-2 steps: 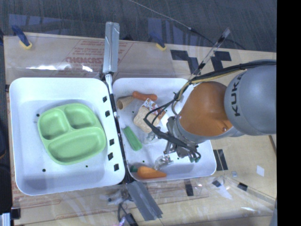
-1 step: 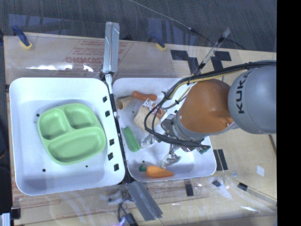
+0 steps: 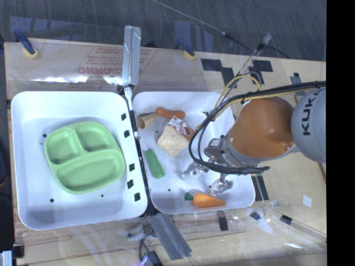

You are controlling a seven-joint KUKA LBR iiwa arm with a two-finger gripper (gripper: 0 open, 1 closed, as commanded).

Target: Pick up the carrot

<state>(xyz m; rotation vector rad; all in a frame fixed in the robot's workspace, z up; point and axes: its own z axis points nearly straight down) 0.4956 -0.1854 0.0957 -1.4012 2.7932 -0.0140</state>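
The two-finger metal gripper (image 3: 206, 178) is hovering in the right white bin (image 3: 241, 201) with its jaws spread open, gripping nothing. The small orange carrot (image 3: 208, 200) is lying just below it near the bin's front wall, its long axis running left to right, green stem end pointing left toward the green stick-shaped piece (image 3: 155, 163).

Just below the shiny metal gripper (image 3: 207, 177) lies a smooth, matt orange carrot (image 3: 208, 201); the bin (image 3: 244, 201) under both looks like smooth white plastic.
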